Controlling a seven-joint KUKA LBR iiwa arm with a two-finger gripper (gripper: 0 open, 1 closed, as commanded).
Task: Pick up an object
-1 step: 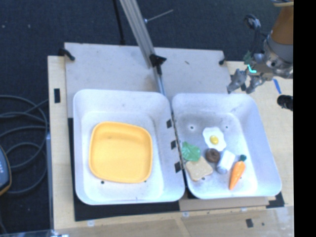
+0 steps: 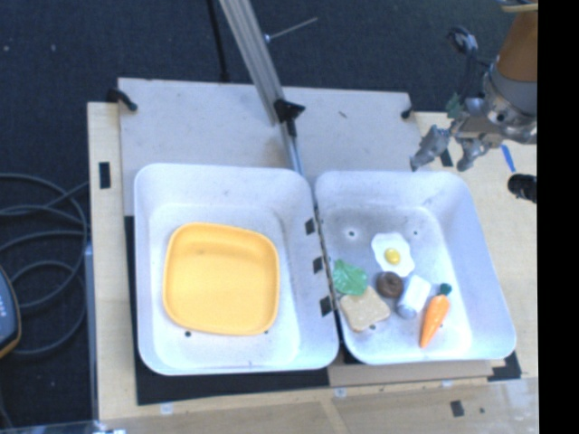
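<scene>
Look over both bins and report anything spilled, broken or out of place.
Nothing stands out. The yellow plate lies flat in the left bin; the toy egg, carrot and toast sit in the right bin. The pincer hangs above that bin's far rim.

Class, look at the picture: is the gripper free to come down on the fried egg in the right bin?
Probably yes. The egg lies flat with bare bin floor around it and nothing on top, and the gripper hangs above the right bin's far rim.
</scene>
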